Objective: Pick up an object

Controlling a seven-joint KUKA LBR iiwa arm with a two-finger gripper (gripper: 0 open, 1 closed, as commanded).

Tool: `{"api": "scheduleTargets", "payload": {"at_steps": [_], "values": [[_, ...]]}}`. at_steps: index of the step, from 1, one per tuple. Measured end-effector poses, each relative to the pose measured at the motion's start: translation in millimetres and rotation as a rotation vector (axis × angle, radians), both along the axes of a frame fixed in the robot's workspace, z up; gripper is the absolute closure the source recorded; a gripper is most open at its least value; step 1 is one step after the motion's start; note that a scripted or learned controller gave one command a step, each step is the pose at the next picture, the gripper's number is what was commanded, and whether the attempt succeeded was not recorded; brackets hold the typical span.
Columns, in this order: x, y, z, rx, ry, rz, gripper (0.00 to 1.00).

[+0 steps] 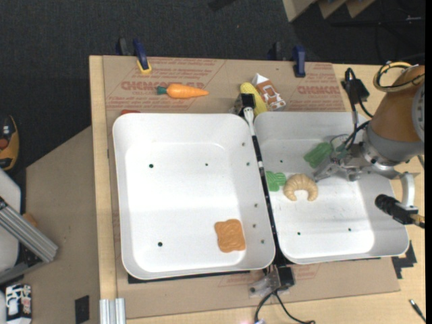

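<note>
In the right bin, my gripper reaches in from the right and sits low over the bin's upper middle. A dark green flat piece lies right at its tip, touching or nearly touching it. A tan croissant rests just below and to the left of the gripper. A light green toy lies against the bin's left wall. An orange waffle-like square sits in the left bin, near its lower right corner.
Outside the bins, on the cardboard at the back, lie a carrot, a yellow banana and a small carton. Blue clamps hold the back edge. Cables trail beside the arm at the right.
</note>
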State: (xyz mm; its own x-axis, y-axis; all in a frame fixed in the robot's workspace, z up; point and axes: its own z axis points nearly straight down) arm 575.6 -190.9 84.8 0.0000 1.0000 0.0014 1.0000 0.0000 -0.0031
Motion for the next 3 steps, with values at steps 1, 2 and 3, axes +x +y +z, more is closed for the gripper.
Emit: {"api": "scheduleTargets", "payload": {"at_steps": [1, 2, 3], "values": [[75.3, -21.5, 0.8, -0.002, -0.009, 0.003, 0.0], [73.0, -21.5, 11.4, -0.004, -0.007, 0.003, 1.0], [13.7, 29.7, -0.5, 0.001, 0.001, 0.001, 1.0]]}}
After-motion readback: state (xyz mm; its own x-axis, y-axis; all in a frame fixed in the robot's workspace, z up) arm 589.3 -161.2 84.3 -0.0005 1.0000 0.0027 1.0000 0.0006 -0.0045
